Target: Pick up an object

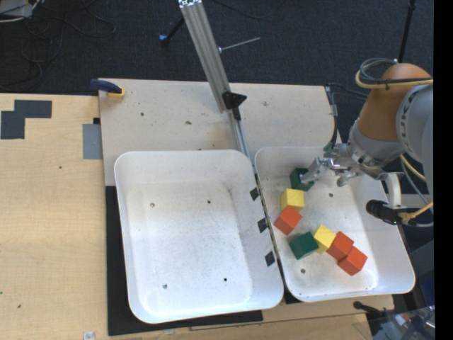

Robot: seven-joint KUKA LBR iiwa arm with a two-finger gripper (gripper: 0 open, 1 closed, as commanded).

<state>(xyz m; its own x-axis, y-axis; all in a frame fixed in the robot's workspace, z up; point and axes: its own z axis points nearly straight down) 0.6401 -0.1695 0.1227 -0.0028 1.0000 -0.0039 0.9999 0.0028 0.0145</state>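
Overhead, gripper (316,173) low in right bin (382,278), at dark green block (298,178).
Fingers spread, nothing visibly pinched. Yellow block (292,198), orange block (287,220), further blocks lie nearer the front.

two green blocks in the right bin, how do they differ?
Place: the far green block lies near the bin's back, right by the gripper; the near green block lies mid-bin, away from it.
Neighbours: the near one touches a yellow block; the far one sits just above another yellow block.
Visibility: the far one is partly hidden by the gripper; the near one shows whole.
Shared: dark green, same right bin.
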